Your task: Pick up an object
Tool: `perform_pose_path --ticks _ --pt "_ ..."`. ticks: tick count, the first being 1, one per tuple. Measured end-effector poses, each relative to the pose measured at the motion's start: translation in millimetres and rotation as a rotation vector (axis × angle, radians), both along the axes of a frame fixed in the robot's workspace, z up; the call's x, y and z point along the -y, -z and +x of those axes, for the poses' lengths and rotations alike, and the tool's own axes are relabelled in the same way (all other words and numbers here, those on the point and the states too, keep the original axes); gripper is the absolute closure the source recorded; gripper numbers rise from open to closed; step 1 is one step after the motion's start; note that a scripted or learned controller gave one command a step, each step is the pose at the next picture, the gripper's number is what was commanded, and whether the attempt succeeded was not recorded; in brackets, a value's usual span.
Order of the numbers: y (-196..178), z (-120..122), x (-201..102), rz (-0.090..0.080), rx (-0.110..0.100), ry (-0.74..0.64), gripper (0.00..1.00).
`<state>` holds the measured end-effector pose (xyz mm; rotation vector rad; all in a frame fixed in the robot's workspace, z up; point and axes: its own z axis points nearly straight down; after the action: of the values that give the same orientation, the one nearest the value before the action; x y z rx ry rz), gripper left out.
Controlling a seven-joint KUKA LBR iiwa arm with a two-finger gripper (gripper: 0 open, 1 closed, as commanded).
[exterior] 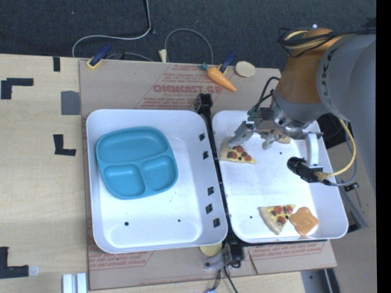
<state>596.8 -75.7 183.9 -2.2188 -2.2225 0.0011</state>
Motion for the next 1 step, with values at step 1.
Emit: perform_pose_path --ticks 1 --pt "102.5 -2.2 54.5 -0.003 0.004 0.005 0.0"
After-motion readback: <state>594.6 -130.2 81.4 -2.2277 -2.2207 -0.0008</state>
